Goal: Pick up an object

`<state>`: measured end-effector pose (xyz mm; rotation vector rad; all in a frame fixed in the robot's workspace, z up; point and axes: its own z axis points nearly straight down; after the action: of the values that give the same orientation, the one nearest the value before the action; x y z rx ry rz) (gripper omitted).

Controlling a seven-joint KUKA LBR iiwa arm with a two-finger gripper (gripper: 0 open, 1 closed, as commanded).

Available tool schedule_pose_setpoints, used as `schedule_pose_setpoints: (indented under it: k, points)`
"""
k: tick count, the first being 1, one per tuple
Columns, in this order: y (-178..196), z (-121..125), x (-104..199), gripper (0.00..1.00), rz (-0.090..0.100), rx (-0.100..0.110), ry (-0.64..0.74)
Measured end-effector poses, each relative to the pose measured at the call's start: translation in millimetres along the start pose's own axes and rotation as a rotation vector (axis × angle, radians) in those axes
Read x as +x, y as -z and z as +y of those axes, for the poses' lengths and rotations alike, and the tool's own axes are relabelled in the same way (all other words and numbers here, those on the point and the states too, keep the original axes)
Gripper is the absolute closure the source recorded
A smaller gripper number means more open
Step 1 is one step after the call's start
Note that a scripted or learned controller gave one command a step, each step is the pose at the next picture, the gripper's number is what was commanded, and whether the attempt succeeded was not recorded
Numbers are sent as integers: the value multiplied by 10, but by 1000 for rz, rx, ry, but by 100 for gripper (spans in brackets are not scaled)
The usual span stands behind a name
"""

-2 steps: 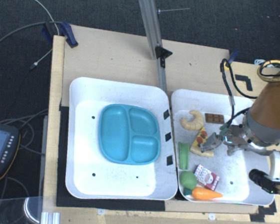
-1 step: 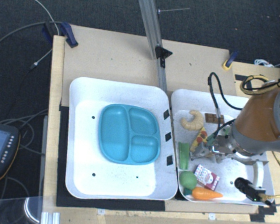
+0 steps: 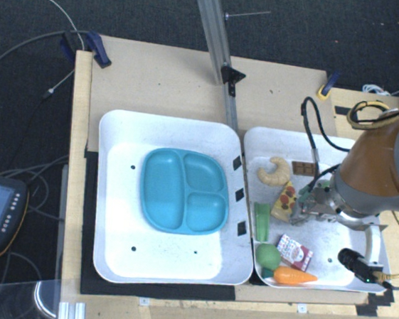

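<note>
Pincer (image 3: 299, 211), its grip state not discernible, is lowered in the right bin (image 3: 344, 147) beside the pizza slice toy (image 3: 285, 201) near that bin's left wall. Judged light, stiff and smooth, the slice would best be taken across its narrow sides.

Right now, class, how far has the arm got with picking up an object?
Done: the arm has reached into the right bin, its gripper low beside the pizza slice. In hand: nothing visibly lifted; the croissant, green lime, carrot and snack packet lie on the bin floor. Left: gripping and lifting one object.
</note>
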<state>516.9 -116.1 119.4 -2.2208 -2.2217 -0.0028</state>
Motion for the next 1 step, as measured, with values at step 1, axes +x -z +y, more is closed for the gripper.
schedule_pose_setpoints:
  k: [1]
  points:
    - [623, -36, 24, 100, -3, -6, 1]
